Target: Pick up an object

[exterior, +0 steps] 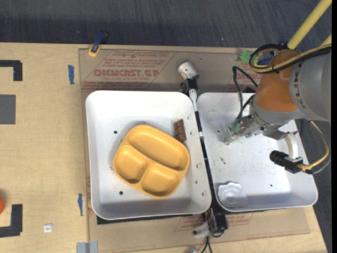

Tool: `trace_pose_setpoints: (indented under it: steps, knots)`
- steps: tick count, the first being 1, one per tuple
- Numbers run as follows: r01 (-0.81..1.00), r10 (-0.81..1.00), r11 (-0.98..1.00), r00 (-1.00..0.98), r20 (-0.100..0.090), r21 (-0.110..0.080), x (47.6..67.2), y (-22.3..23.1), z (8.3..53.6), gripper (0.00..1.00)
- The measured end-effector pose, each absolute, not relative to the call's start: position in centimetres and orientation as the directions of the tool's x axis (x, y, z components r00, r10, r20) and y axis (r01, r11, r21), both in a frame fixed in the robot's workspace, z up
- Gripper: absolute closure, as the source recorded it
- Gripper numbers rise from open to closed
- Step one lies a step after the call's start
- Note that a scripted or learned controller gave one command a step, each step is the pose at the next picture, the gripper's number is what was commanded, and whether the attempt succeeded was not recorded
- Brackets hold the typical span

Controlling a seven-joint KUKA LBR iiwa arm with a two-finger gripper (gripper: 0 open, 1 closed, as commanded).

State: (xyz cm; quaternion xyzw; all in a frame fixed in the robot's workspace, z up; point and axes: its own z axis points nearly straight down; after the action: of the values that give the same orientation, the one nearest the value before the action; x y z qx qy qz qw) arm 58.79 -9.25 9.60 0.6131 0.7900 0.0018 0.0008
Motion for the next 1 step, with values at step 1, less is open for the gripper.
trace_pose_setpoints:
  steps: [1]
  knots:
    - [0.969, 0.969, 0.248, -0.248, 0.001, 0.004, 58.78, -9.24, 9.59, 0.00]
